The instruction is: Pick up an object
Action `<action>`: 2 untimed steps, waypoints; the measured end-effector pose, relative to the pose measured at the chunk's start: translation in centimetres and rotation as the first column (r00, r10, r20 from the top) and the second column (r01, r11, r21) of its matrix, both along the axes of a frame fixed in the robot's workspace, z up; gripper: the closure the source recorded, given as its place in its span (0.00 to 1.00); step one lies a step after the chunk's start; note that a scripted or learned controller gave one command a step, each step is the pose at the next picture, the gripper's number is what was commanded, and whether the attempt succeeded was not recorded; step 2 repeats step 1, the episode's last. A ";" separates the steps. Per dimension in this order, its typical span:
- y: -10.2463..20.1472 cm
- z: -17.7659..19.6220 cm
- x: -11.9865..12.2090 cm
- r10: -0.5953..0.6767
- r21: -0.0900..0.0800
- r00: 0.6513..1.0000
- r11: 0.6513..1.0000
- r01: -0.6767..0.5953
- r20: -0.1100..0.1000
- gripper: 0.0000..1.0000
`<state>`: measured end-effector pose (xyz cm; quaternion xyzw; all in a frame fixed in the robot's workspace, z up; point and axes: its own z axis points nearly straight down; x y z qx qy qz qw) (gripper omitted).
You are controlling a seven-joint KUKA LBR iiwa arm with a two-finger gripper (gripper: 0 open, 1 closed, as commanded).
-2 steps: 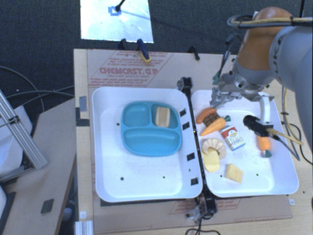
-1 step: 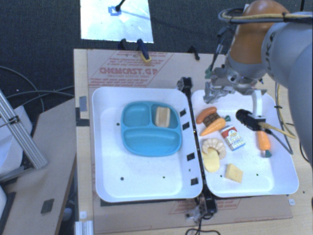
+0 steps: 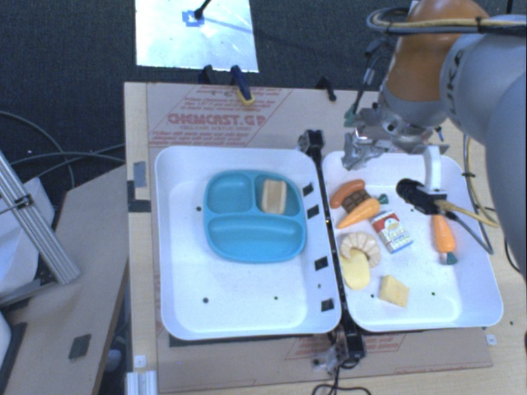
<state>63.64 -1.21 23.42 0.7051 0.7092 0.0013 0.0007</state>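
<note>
My gripper [image 3: 356, 156] hangs over the back left corner of the right bin [image 3: 461, 313], just behind a reddish sausage [image 3: 347, 193] and apart from it. An orange carrot [image 3: 360, 213] lies right in front of the sausage. Nearby are a small red and white box [image 3: 394, 232], a ridged shrimp-like piece [image 3: 361, 244], a pale yellow slice [image 3: 356, 271] and a cheese wedge [image 3: 394, 290]. A second carrot [image 3: 444, 235] lies by the right wall. I see nothing in the gripper.
The left bin [image 3: 189, 303] holds a blue divided plate [image 3: 247, 237] with a tan bread piece [image 3: 273, 196] in its back right compartment. A black-clipped ridge [image 3: 323, 220] separates the bins. The arm's bulk looms over the right bin's back right.
</note>
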 end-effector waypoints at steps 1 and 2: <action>0.0 -1.9 -0.3 -0.004 -0.002 1.000 1.000 0.004 -0.002 1.00; 0.0 -1.9 -0.3 -0.004 -0.002 1.000 1.000 0.004 -0.002 1.00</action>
